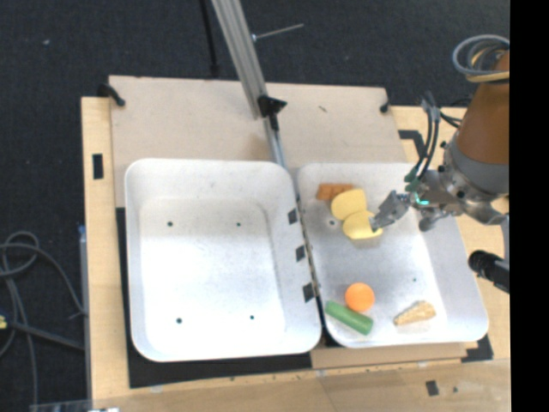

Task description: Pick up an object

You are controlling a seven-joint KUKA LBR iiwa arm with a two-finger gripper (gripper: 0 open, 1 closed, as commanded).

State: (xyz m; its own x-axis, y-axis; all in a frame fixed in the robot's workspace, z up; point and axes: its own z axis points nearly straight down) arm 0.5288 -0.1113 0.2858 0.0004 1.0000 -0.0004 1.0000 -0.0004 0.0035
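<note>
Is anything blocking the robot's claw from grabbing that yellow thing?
Nothing visible is in the way. The end effector is right beside the lower yellow piece in the right bin, with no object between them.

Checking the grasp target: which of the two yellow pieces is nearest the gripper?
The lower yellow piece, right beside the gripper; the upper one lies farther.

A pale wooden bench (101, 230) stands on dark speckled carpet (51, 33) — grey cables (26, 269) loop at the left, and a slanted metal rail (240, 45) crosses the top.
</note>
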